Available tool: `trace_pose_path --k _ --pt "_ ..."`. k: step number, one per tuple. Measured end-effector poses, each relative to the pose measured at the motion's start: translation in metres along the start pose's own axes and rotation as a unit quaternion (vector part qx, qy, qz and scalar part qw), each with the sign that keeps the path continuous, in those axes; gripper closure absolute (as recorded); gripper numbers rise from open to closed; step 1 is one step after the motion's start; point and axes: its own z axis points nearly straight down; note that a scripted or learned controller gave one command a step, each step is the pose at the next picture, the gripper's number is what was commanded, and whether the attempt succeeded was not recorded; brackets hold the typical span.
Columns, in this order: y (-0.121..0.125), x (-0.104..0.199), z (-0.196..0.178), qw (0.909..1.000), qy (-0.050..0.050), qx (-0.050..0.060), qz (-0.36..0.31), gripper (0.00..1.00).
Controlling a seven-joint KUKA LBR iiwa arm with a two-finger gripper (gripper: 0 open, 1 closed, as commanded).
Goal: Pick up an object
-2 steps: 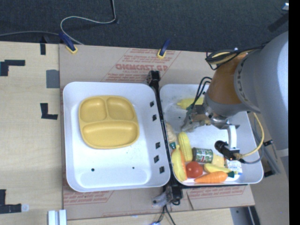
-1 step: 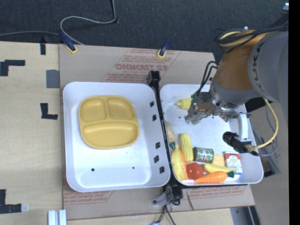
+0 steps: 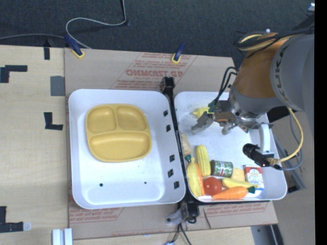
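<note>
on the tabletop (image 3: 30,137), two shallow white bins are set side by side on a sheet of printed cardboard (image 3: 148,73). the left bin (image 3: 82,188) is occupied by a yellow divided plate (image 3: 118,131), placed toward its far half. the right bin (image 3: 278,188) holds a cluster of toy food packed along its near edge: a corn cob (image 3: 203,158), a small green-labelled can (image 3: 222,168) just beside it, a tomato (image 3: 213,186), a carrot (image 3: 232,192) lying against the front wall, a banana-like yellow piece (image 3: 193,178) at the left wall, and a red-and-white carton (image 3: 253,176) in the near right corner. the end effector (image 3: 214,122) is seen above the far part of the right bin, its two fingers spread wide with nothing between them. a yellowish-green object (image 3: 210,109) is partly hidden behind the wrist and cannot be identified. the arm (image 3: 276,75) is cut off at the right edge. beyond the cardboard, dark carpet (image 3: 179,9) is crossed by a cable (image 3: 102,22), and two blue-and-yellow clamps (image 3: 75,47) are fixed at the far edge.
</note>
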Motion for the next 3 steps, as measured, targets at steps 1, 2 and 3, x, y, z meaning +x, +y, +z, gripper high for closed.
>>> trace_pose_path --k 1,2,3 --pt "-0.019 -0.044 0.117 1.0000 -0.001 -0.001 0.001 0.00" --pt "0.063 -0.036 0.117 1.0000 -0.001 -0.002 0.000 0.00" --pt "0.041 -0.037 0.117 1.0000 -0.001 -0.002 0.000 0.00"
